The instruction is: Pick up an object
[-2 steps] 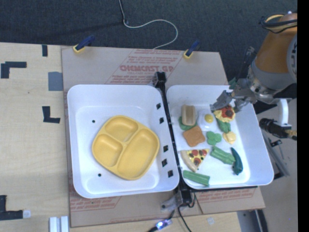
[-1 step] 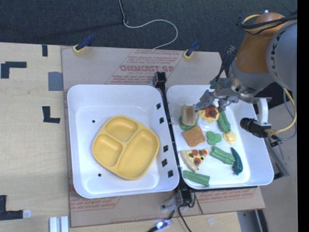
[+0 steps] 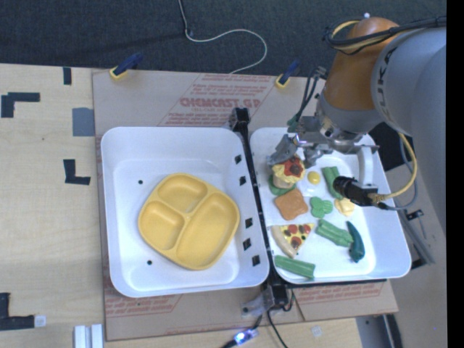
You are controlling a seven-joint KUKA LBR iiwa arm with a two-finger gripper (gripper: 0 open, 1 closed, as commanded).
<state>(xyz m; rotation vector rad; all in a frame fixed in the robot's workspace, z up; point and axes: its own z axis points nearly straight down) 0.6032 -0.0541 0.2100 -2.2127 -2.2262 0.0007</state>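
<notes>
Toys crowd the right bin [image 3: 395,256]. From the one camera above the tabletop we see a pizza slice [image 3: 292,238], a brown toast-like piece [image 3: 291,204], a long green pod [image 3: 296,267], a teal piece [image 3: 356,243], other green bits and a small yellow one. The left bin [image 3: 116,194] carries a yellow divided plate [image 3: 188,220]. The arm reaches in from the right, and the jaws [image 3: 297,151] sit low at the far-left part of the right bin, just over a red-and-yellow toy [image 3: 288,171] resting on a green leaf-like piece. Their spread we cannot tell, since the wrist hides them, and we see nothing held. We judge the reach-and-descend step to be in hand, with no object lifted yet. The next move calls for settling around that red-and-yellow toy without nudging its close neighbours, closing firmly, then rising straight up.
</notes>
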